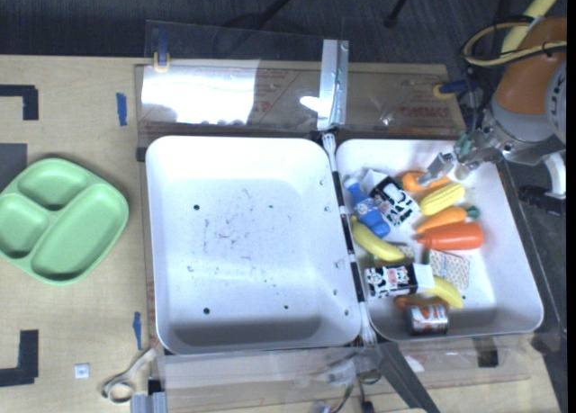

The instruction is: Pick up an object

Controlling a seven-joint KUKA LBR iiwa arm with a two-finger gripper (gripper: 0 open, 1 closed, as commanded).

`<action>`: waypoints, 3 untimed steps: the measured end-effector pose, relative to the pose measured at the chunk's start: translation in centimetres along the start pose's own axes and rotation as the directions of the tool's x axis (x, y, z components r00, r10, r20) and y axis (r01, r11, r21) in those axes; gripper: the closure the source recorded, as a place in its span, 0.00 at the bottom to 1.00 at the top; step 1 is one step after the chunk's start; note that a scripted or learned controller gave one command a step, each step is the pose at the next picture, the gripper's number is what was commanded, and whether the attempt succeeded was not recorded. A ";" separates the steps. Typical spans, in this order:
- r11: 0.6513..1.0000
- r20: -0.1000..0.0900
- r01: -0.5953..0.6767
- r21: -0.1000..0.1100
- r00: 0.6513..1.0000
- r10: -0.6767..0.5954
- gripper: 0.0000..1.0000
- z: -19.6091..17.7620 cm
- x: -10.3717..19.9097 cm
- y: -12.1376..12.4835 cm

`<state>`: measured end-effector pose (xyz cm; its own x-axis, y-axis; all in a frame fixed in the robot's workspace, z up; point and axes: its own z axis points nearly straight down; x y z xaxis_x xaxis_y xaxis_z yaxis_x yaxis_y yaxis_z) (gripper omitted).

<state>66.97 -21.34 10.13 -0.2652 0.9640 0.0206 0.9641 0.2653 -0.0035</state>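
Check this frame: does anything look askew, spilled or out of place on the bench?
Nothing looks spilled or damaged. The toy food lies jumbled in the right bin, bananas and carrot overlapping, normal for a picking pile. A green divided plate sits outside the bins at the left, apart from the action.

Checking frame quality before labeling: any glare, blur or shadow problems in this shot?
Camera view: strong glare on the clear plastic panel behind the bins; the left white bin is evenly lit, with a soft shadow along its near wall; the pile of toy food in the right white bin is sharp enough to separate; the gripper at that bin's far corner is small and soft.
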 end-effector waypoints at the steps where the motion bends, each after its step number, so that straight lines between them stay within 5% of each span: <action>1: 0.996 -0.004 0.086 0.012 0.996 -0.086 0.00 1.2 0.3 -0.1; 2: 0.959 -0.005 0.283 0.016 0.959 -0.283 0.00 1.3 -0.2 -0.5; 3: 1.000 0.005 0.016 0.007 1.000 -0.016 0.00 1.4 1.1 0.0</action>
<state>66.68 -20.22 8.75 -0.2805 0.9597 0.0153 0.9597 0.2807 -0.0102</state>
